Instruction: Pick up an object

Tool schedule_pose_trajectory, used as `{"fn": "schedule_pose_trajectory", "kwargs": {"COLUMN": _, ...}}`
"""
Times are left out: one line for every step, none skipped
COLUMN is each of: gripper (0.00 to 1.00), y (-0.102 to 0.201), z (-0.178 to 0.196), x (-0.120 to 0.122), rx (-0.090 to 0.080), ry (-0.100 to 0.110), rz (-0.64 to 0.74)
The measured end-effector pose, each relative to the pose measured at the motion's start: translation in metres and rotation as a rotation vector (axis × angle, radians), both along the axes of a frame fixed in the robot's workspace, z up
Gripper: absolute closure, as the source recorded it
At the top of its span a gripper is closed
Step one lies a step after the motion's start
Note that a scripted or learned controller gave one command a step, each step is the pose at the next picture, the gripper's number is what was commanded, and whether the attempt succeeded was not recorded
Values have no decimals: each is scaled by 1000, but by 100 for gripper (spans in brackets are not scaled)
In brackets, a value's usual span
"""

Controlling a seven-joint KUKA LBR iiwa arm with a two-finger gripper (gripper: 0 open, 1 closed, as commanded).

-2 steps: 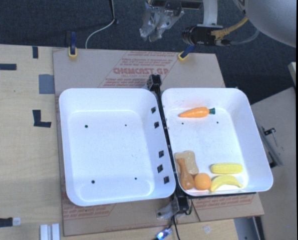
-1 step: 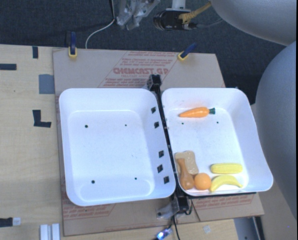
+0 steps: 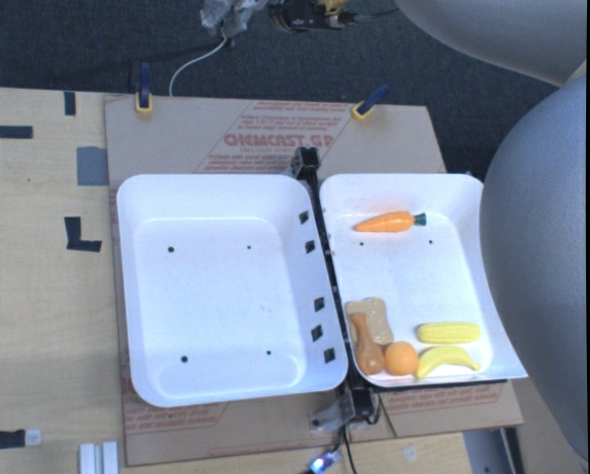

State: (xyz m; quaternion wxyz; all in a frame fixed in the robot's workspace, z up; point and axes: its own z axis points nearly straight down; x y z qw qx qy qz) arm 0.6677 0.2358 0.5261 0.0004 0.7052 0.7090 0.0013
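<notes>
1. The gripper (image 3: 233, 6) sits at the top edge of the view, above the dark floor area beyond the tabletop (image 3: 38, 265), well apart from both bins; whether it is released or clenched I cannot tell, as it is small and blurred.
2. The grey arm (image 3: 547, 215) fills the right side of the view and overlaps the right edge of the right bin (image 3: 443, 191).
3. The left bin (image 3: 215, 191) lies just beside the right bin; the two meet along a dark central seam with clips.
4. A carrot (image 3: 385, 222), orange with a green tip, lies in the far part of the right bin, on its side.
5. Along the near wall of the right bin lie a tan, bread-like piece (image 3: 370, 322), an orange ball (image 3: 400, 358) touching it, a corn cob (image 3: 448, 333) and a banana (image 3: 447, 361) just below the cob.
6. Both bins rest on a cardboard sheet (image 3: 275, 136) with red print, clamped at its far edge.
</notes>
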Motion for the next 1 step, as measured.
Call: {"fn": "schedule_pose_trajectory", "kwargs": {"gripper": 100, "y": -2, "z": 8, "x": 0, "rx": -4, "ry": 3, "rz": -1}}
